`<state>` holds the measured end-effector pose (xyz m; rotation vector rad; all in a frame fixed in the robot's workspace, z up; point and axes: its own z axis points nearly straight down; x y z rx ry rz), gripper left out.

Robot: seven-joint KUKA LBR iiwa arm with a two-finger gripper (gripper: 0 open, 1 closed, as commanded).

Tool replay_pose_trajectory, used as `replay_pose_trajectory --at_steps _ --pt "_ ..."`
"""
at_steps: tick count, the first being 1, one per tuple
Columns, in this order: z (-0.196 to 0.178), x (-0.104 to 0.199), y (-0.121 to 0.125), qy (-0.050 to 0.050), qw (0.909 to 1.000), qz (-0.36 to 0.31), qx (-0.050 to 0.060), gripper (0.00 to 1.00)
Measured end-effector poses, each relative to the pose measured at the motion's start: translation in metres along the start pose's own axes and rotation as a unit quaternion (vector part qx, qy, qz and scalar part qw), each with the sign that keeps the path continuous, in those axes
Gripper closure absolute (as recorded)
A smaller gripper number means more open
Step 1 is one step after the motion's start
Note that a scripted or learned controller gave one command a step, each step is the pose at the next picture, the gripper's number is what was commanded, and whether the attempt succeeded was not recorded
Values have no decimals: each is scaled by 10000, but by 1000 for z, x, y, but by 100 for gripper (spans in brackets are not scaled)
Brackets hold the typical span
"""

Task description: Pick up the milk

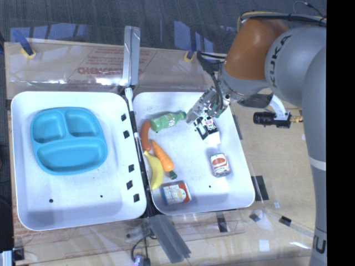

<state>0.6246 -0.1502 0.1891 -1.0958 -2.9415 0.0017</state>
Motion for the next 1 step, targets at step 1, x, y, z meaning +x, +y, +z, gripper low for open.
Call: replay_pose_trajectory --at_steps 1 --pt "1 0 0 4 10000 3 3 0"
